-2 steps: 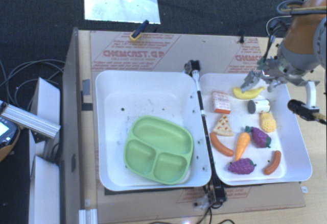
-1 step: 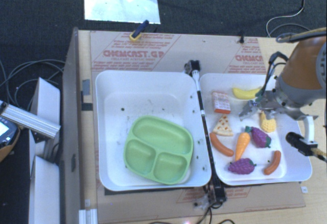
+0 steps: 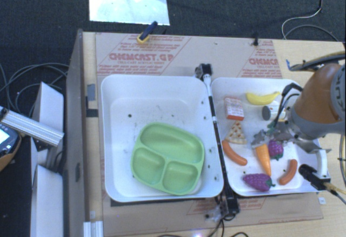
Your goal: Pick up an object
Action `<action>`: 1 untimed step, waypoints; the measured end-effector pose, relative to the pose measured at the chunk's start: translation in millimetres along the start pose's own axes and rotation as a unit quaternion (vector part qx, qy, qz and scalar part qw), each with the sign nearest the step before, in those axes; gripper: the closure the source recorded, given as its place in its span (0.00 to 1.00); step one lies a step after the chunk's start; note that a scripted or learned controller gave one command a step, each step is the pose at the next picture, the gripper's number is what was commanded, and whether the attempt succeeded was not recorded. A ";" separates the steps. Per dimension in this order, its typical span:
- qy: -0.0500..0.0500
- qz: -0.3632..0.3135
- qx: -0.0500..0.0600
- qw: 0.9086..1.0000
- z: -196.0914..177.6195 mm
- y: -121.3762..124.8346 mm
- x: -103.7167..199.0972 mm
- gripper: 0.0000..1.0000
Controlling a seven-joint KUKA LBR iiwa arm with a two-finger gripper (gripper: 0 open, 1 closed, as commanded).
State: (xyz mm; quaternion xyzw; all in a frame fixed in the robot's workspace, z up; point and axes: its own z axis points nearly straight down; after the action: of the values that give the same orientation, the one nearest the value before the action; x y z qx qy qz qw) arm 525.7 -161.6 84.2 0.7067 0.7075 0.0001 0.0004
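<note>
On the left of the bench (image 3: pixel 162 49), a green divided plate (image 3: pixel 168 158) was seen lying flat in the left bin (image 3: pixel 116 95), with nothing on it. Across the divider, the right bin (image 3: pixel 219 87) was found crowded with toy food: a small red-and-white carton (image 3: pixel 234 108), a pizza slice (image 3: pixel 235 133) just below it, a sausage (image 3: pixel 234 153) near the front left, and a yellow banana (image 3: pixel 263 97) at the back. Further right, a carrot (image 3: pixel 263 158) was spotted pointing toward the front wall, a bunch of purple grapes (image 3: pixel 258 181) beside its tip, a second purple piece (image 3: pixel 275 149) touching its top, and another sausage (image 3: pixel 288 172) close by. The tool (image 3: pixel 270 134) was seen low over the carrot's top and that purple piece; whether it was released or clenched could not be told, and nothing was clearly seen in its grip. The carrot was judged the likeliest target: probably light, hollow, stiff plastic, smooth and a little slippery, tapered so that it could squirt out. A hold across its thick upper end was judged safest, though the neighbouring pieces could be nudged.
</note>
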 end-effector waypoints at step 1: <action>0.000 0.000 -0.002 1.000 -10.9 1.6 0.0 1.00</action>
State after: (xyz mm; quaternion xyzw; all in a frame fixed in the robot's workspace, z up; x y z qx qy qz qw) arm 527.3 -161.6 95.1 0.7066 0.7076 0.0015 0.0022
